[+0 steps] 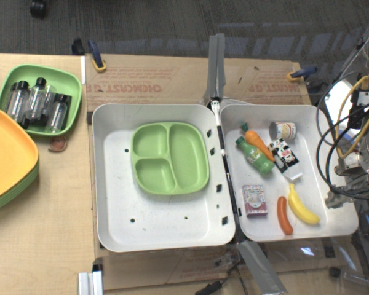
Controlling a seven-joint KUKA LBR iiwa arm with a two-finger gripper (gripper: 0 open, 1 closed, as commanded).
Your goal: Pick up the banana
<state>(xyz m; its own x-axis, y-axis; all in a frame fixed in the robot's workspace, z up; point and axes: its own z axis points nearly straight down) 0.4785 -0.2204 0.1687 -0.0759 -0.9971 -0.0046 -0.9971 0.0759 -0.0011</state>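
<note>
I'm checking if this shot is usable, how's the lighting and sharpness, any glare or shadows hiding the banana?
Camera view: even, soft lighting with faint shadows; the banana is plainly lit and unobscured in the right bin. A bright glare patch sits among the cables at right. Focus is mildly soft overall, so small labels are unreadable.

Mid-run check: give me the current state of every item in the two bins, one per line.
banana: lying flat in the right bin, near its front right corner, free.
sausage: lying flat, just left of the banana.
pink box: lying flat.
green bottle: on its side.
carrot: lying against the bottle.
can: on its side.
green divided plate: flat in the left bin.
</note>
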